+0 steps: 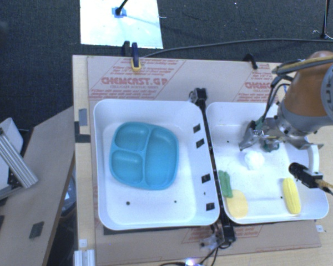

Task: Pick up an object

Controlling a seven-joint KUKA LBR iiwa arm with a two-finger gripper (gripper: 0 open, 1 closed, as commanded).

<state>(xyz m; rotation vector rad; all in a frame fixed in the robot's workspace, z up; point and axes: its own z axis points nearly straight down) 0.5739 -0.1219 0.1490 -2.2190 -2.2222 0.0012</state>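
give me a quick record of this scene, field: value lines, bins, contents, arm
left bin: holds a blue divided plate
right bin: holds a white ball, a green piece, a yellow slab and a corn cob
arm: reaches in from the right, over the right bin
hand: low above the white ball, with nothing visibly held
bench: brown board under both bins

Two white bins (155, 218) — smooth, glossy plastic; the sectioned blue plate (144, 155) looks matt plastic, the surface (172, 73) pale printed board.
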